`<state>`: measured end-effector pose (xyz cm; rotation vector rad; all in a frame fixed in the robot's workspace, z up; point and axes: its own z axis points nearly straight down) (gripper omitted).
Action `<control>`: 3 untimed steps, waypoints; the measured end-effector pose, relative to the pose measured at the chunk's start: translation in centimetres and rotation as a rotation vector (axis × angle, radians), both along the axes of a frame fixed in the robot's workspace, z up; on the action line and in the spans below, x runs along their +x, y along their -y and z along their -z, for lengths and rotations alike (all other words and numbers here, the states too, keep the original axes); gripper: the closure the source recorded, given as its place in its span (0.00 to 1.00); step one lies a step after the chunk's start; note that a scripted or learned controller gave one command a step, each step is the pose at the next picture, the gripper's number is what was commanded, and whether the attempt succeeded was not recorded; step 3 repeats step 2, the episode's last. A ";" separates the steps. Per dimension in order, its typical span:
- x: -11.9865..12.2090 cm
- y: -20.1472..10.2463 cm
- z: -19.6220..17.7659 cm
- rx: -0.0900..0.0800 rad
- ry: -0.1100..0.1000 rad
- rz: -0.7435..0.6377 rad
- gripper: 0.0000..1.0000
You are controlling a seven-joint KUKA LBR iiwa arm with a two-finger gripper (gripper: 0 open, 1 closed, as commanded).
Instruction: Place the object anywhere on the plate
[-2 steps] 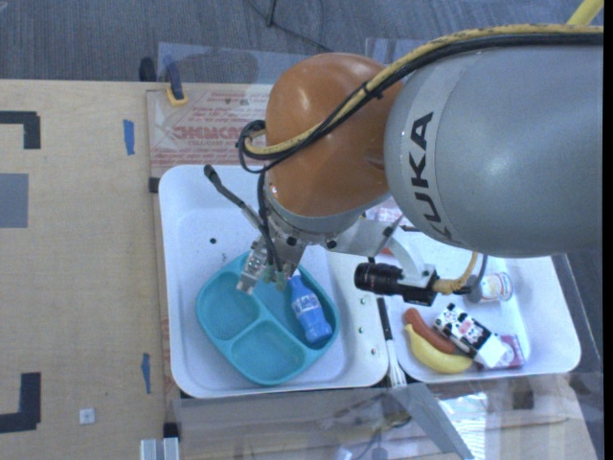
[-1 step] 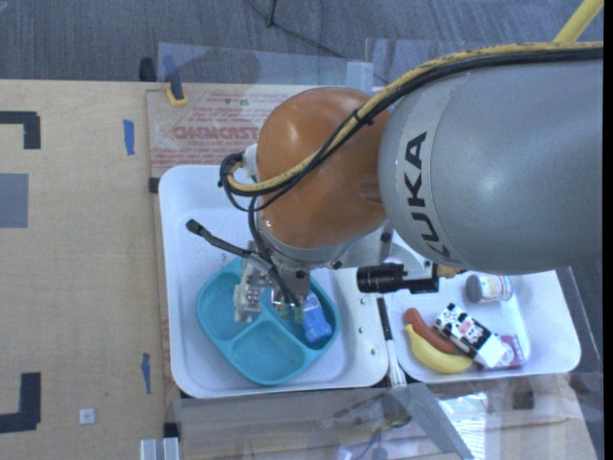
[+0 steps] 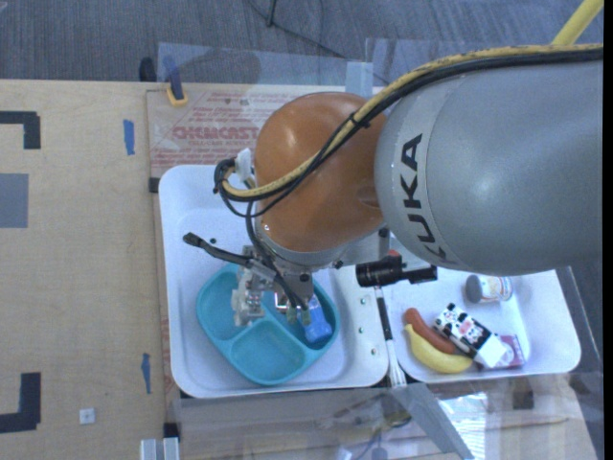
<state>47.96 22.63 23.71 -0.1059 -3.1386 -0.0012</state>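
I am looking down at the blue plate (image 3: 239, 338), a sectioned dish lying in the left white bin (image 3: 182, 286) on the bench (image 3: 77, 257), and everything else is sitting relative to it. The arm (image 3: 460, 161) is reaching in from the right and hanging over the plate's upper edge, with the tool (image 3: 273, 300) pointing down into the dish. A small blue object (image 3: 318, 329) is lying on the plate's right-hand section, just beside the tool's tip; it may be touching the tool, but the view is too cluttered there for me to be sure, and I cannot tell how wide the tool is standing. To the right of the plate, in the other white bin (image 3: 556, 343), a banana (image 3: 431, 351), a red sausage-like piece (image 3: 423, 324), a black-and-white patterned item (image 3: 462, 329) and a small white jar (image 3: 488, 287) are lying close together.
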 end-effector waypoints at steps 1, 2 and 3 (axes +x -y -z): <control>0.7 0.3 0.2 0.001 0.003 -0.071 1.00; 0.3 0.5 2.6 0.001 0.000 0.003 1.00; 0.3 0.5 2.6 0.001 0.000 0.003 1.00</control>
